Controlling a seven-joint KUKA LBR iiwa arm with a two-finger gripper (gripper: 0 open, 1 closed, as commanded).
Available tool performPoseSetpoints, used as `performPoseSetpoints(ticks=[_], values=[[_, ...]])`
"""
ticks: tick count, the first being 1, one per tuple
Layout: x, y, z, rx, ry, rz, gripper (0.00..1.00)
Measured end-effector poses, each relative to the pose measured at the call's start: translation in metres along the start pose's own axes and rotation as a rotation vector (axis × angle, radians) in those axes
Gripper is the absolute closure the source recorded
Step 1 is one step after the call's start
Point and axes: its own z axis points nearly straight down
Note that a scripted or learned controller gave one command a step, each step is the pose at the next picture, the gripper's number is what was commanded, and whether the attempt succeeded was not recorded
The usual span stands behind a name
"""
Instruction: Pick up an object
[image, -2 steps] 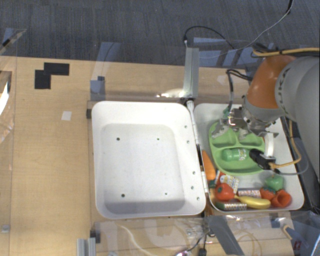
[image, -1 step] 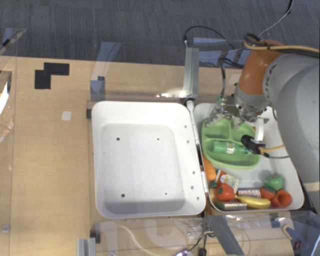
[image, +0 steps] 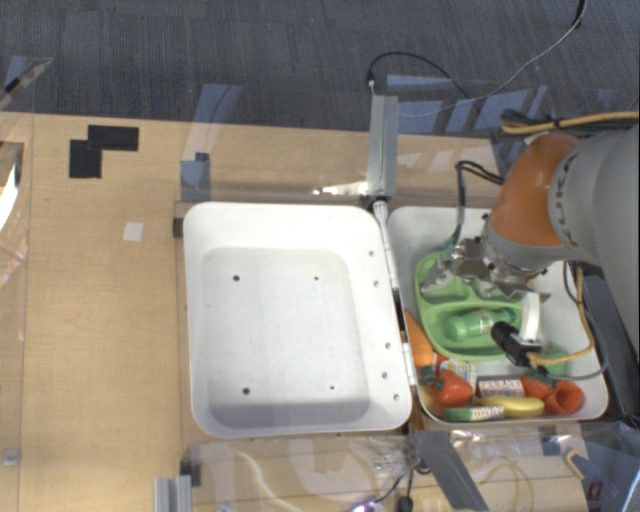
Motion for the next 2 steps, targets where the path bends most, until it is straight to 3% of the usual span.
performPoseSetpoints(ticks=[1,2], values=[[-0.014,-0.007,-0.022,0.018,0.002,0.067,0.00],[-0.001,0.064,0.004,0.006,0.001,0.028,0.00]])
